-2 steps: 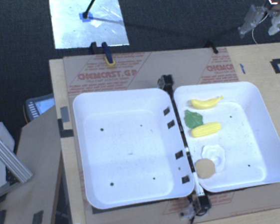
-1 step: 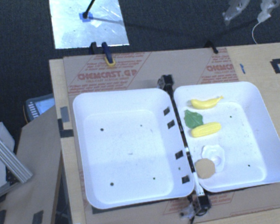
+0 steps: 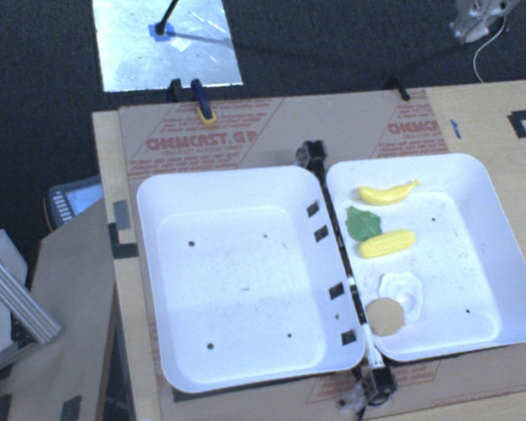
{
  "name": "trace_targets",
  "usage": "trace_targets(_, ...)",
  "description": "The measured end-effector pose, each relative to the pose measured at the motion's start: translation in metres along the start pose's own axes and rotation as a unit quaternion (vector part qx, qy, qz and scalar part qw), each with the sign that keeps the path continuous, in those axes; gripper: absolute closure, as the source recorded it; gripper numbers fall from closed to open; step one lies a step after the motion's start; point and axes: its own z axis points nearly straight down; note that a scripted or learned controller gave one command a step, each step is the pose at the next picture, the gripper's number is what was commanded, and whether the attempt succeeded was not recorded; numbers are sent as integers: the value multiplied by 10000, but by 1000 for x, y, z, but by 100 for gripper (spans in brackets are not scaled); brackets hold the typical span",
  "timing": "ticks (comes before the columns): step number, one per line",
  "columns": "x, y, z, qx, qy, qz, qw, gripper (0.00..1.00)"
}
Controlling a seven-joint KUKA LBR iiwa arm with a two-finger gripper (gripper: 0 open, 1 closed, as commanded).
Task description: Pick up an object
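The right bin (image 3: 504, 253) holds several small objects along its left side. A yellow banana (image 3: 388, 192) lies near the far wall. Just below it sits a green leafy piece (image 3: 363, 225), with a yellow corn cob (image 3: 387, 244) beside it. Nearer the front are a white cup-like piece (image 3: 401, 291) and a tan round disc (image 3: 384, 315) that touch each other. My gripper (image 3: 479, 6) hangs at the top right corner of the view, well beyond the far edge of the bench and far from all the objects.
The left bin (image 3: 159, 292) adjoins the right one at a black-clipped seam (image 3: 335, 244). Both rest on a cardboard sheet (image 3: 263, 125). A shiny foil square (image 3: 166, 35) lies on the dark floor behind. A side table with a metal rail (image 3: 8, 290) stands at the left.
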Motion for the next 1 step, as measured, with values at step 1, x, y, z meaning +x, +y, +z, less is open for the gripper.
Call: trace_targets(1,67,38,14,34,16,-12,10000,100)
